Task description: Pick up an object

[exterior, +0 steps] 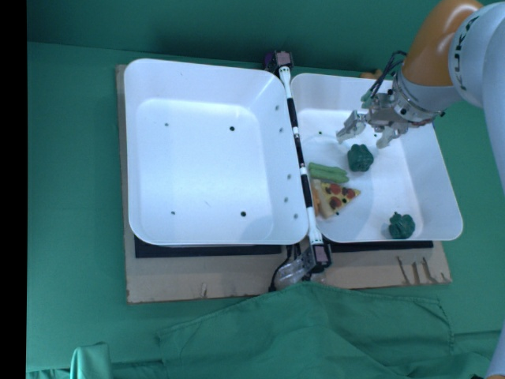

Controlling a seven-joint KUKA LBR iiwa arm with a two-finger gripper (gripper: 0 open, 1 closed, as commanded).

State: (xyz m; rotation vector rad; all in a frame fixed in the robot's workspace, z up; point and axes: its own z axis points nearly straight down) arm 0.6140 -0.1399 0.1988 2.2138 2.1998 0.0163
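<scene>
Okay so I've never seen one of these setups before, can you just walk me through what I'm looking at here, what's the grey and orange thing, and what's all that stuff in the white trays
The grey and orange thing is a robot arm. It reaches in from the right of the picture, and at its end is a gripper with two fingers, spread open with nothing between them. The picture comes from one camera fixed above the bench, looking down at a slant.

Two shallow white bins sit side by side on a green-covered bench. The right bin holds toy food: a dark green broccoli piece just below the gripper, a second broccoli piece near the front corner, a green bean pod, and a pizza slice beside the pod. The left bin has small dark dots on its floor.

The arm's job is to pick something up; it holds nothing yet.
</scene>
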